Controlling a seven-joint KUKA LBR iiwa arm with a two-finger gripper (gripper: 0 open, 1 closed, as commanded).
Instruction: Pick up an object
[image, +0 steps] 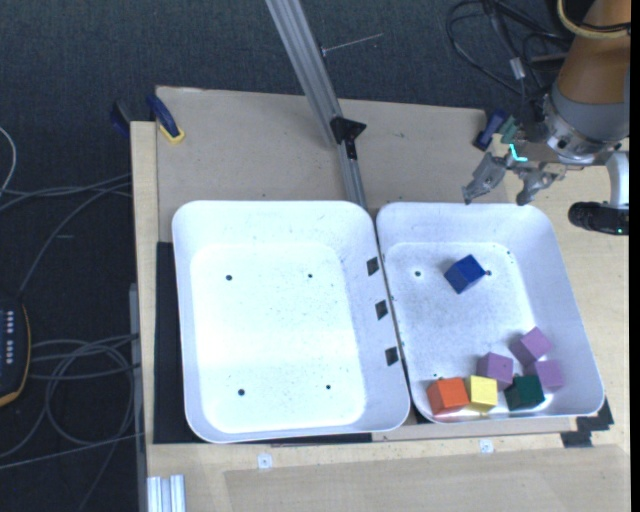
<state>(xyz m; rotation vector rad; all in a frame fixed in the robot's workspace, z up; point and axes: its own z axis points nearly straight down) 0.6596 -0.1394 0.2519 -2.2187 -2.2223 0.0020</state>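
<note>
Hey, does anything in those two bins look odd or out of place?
Nothing broken or spilled. The blue block sits alone and tilted mid-bin, while the other blocks huddle in the right bin's near corner.

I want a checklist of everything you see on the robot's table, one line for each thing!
Surface: tan bench bearing two white bins side by side.
Job's things: the right bin holds a blue cube alone near its middle, and a cluster at its near corner: orange block, yellow block, green block, three purple blocks.
Clutter: the left bin shows a few small dark dots; blue and yellow clamp at the bench's far left corner.
Tool: tool open, hovering above the right bin's far rim, holding nothing.
Cables: loose cables on the floor at left, more at top right.
Surroundings: dark carpet; grey metal pole slanting over the bench.
</note>
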